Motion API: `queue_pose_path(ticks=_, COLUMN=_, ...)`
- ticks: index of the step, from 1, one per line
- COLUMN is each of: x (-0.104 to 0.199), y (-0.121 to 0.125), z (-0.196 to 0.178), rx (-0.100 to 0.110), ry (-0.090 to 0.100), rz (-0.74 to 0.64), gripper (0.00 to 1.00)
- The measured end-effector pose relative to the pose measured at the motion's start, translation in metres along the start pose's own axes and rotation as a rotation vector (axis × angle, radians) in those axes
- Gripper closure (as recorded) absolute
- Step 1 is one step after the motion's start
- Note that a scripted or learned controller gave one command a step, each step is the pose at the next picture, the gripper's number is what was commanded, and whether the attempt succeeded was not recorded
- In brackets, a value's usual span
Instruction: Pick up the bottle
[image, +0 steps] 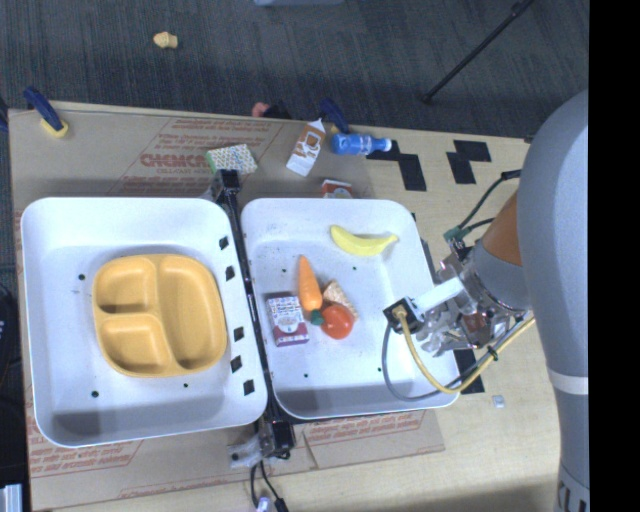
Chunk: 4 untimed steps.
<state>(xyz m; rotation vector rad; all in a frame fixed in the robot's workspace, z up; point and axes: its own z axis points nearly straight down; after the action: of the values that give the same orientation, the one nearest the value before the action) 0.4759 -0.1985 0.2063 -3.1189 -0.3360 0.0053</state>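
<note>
A small blue bottle (357, 144) lies on its side on the cardboard bench behind the right bin (400, 375), outside both bins. My gripper (443, 328) hangs over the right bin's right rim, far in front of and to the right of the bottle. A yellow cable loops below it. Nothing shows between the gripper and the bottle but the bin's back corner.
The right bin holds a banana (362, 240), a carrot (310, 283), a tomato (338, 320) and a small red-and-white box (286, 320). A yellow divided plate (160, 310) lies in the left bin. A small carton (306, 148) and a green packet (232, 158) lie near the bottle.
</note>
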Motion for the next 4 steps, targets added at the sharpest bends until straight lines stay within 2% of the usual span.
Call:
queue_pose_path(ticks=1, x=-0.003, y=0.011, z=0.004, rx=0.002, ry=0.000, rz=-0.009, gripper=1.00)
queue_pose_path(ticks=2, x=0.010, y=-0.043, z=-0.016, rx=0.003, ry=-0.001, rz=-0.046, gripper=1.00)
queue_pose_path(ticks=3, x=0.005, y=-0.021, z=-0.016, rx=-0.001, ry=0.000, rz=0.006, gripper=1.00)
queue_pose_path(ticks=4, x=0.003, y=-0.012, z=-0.013, rx=0.000, ry=0.000, rz=0.009, gripper=1.00)
